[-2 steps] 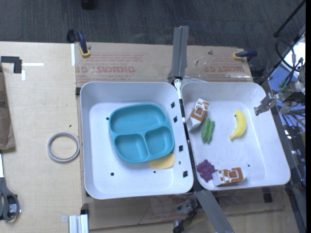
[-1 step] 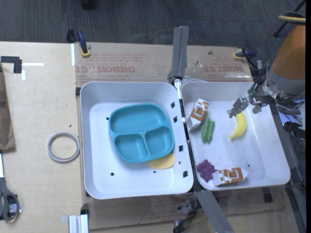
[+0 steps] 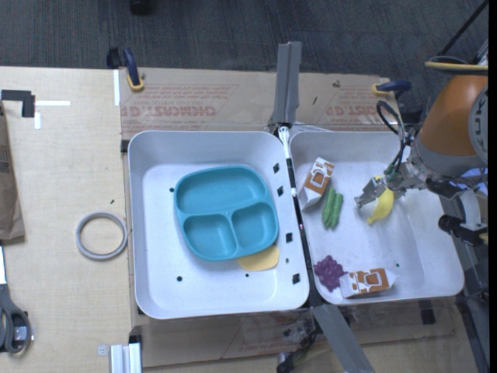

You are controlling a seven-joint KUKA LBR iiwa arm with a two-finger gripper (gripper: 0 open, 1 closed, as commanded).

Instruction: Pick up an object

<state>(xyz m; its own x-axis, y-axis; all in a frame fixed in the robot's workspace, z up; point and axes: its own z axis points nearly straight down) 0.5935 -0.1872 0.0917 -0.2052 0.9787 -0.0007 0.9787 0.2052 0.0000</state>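
A blue three-compartment plastic tray [image 3: 226, 212] fills the left white bin [image 3: 147, 231]. In the right white bin [image 3: 435, 274], open floor lies mid-bin — the gripper [image 3: 374, 195] narrows onto a yellow toy banana [image 3: 380, 207] near the far-right wall.

The setting is a robotics laboratory test bench. A pale plywood bench top [image 3: 62, 169] carries two shallow white plastic bins [image 3: 144, 231] at frame centre, backed by a brown cardboard sheet [image 3: 202, 99] held with blue-handled clamps [image 3: 132, 68]. A grey-and-orange industrial robot arm [image 3: 458, 123] enters at right. Dark carpet [image 3: 233, 14] spans the top.
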